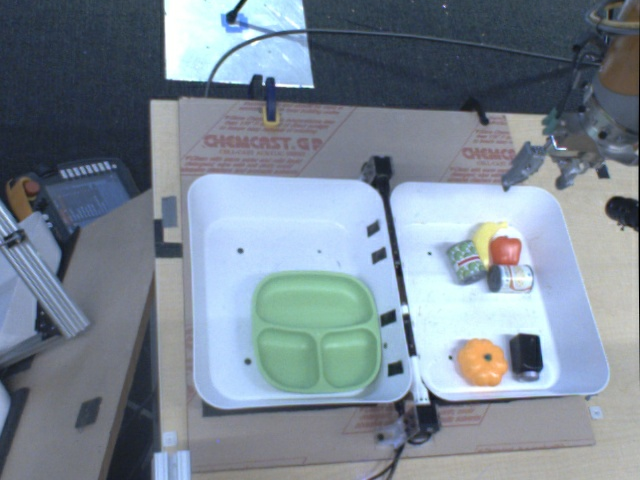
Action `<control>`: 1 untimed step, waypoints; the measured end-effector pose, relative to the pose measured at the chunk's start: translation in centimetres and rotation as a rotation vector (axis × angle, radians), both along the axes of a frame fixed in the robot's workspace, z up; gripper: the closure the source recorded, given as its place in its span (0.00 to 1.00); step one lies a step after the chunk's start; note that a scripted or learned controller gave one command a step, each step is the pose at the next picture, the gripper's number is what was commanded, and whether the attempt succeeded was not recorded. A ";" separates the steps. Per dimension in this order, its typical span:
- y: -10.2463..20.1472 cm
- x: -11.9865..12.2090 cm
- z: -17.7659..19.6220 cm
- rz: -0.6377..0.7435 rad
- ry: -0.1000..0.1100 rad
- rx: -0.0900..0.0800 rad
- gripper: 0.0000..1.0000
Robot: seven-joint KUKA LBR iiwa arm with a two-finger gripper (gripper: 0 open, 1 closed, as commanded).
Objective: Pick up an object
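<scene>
So my gripper (pixel 545 163) is open, nothing in it, hovering over the far right corner of the right bin (pixel 570 268). I'd call this the approach stage. Easiest grab is probably the small can (pixel 511 278), lying on its side mid-bin, long axis running left-right, touching the red thing (pixel 506 250). I'd need to come down and in, fingers straddling its short width. Pumpkin (pixel 481 361) sits nearer the front.
</scene>
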State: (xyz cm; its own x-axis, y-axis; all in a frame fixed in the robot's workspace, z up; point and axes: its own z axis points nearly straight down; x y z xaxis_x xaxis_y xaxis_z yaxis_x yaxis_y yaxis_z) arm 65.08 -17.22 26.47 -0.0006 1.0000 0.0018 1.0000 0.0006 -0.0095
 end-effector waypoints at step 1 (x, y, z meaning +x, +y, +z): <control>0.1 0.2 0.8 0.003 -0.012 -0.002 0.00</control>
